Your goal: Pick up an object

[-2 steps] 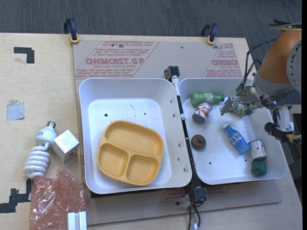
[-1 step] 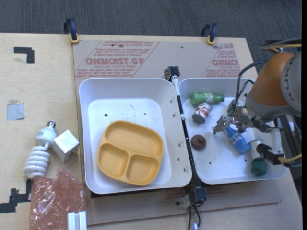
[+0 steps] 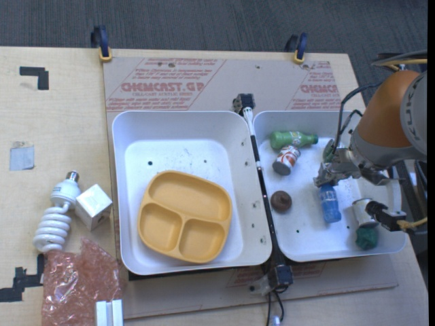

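— Pink crinkly wrap point(image 3: 75, 284) sits closest to us on the tabletop point(image 3: 41, 128), then the spiral bulb point(image 3: 54, 216). See the yellow tray point(image 3: 185, 214) in the left bin point(image 3: 122, 182)?

— Yes. Right bin point(image 3: 299, 246) has the brown lump point(image 3: 281, 200), the green bottle point(image 3: 292, 139), and the blue bottle point(image 3: 329, 204).

— That claw point(image 3: 331, 175) hangs just over the blue bottle's top. Approach step, I'd say.

— Open or closed? Can't tell from here. It needs to drop straight and straddle it.

One fixed camera hangs above the bench, looking down at a slant, far enough back to take in both shallow white plastic bins point(image 3: 253, 156) side by side and the pale wooden bench point(image 3: 54, 128) around them. The grey arm with its orange band point(image 3: 389, 117) reaches in from the frame's right, over the nearer bin.
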Robot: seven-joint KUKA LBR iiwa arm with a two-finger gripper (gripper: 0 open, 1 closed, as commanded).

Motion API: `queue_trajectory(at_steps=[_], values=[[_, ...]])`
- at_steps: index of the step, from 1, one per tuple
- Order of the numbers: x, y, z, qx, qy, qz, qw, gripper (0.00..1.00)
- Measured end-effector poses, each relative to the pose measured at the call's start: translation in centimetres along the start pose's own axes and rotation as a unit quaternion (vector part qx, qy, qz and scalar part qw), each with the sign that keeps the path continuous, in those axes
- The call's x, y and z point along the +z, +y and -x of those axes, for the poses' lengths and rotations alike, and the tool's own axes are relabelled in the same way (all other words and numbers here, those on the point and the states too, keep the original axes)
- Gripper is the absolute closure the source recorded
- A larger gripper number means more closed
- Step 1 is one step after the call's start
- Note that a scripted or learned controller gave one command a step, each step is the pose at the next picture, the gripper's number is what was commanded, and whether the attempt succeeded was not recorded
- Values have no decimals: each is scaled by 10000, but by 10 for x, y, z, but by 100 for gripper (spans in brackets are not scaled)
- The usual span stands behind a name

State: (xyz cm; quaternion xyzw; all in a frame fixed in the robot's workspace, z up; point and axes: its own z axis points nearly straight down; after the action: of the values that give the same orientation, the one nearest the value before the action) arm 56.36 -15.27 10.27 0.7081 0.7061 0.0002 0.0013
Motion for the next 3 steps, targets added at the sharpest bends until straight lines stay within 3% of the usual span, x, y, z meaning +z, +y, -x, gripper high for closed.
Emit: queue_trajectory(at_steps=[1, 2, 3], values=[[0, 0, 0, -2, -1, 1, 10000, 0], [-10, 1, 1, 5, -8, 13, 10000, 100], [-10, 1, 1, 4, -8, 13, 10000, 0]])
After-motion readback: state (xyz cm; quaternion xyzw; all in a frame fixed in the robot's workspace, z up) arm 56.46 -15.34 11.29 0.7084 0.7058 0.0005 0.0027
